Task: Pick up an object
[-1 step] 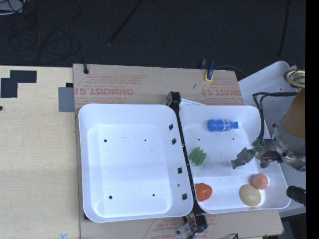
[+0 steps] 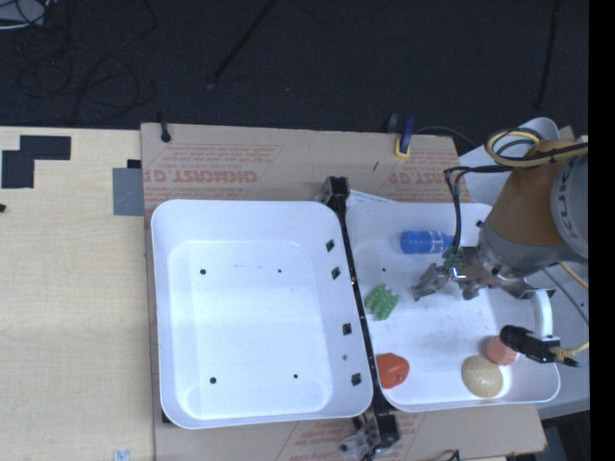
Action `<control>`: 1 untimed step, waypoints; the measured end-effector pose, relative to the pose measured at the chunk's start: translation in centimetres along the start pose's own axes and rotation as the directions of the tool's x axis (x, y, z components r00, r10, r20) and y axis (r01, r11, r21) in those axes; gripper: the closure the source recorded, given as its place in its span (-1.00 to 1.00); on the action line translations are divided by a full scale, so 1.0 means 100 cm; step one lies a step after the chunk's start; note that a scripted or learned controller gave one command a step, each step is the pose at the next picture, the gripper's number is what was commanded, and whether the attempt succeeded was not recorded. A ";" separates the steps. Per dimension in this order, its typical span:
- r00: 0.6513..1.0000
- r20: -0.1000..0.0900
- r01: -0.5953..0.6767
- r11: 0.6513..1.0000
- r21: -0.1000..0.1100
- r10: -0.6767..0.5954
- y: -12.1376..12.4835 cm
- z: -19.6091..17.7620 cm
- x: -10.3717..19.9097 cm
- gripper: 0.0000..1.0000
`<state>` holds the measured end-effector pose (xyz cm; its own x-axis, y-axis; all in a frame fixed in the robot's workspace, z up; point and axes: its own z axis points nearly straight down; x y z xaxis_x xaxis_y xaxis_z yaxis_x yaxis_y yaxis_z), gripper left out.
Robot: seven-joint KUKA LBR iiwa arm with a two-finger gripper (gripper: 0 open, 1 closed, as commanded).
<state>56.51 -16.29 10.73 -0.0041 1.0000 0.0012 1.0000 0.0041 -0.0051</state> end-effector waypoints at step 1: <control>1.000 0.001 0.002 1.000 -0.001 -0.002 0.076 0.021 -0.016 -1.00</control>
<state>64.12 -17.88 8.58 -0.0061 1.0000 0.0003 1.0000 0.0061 -0.0044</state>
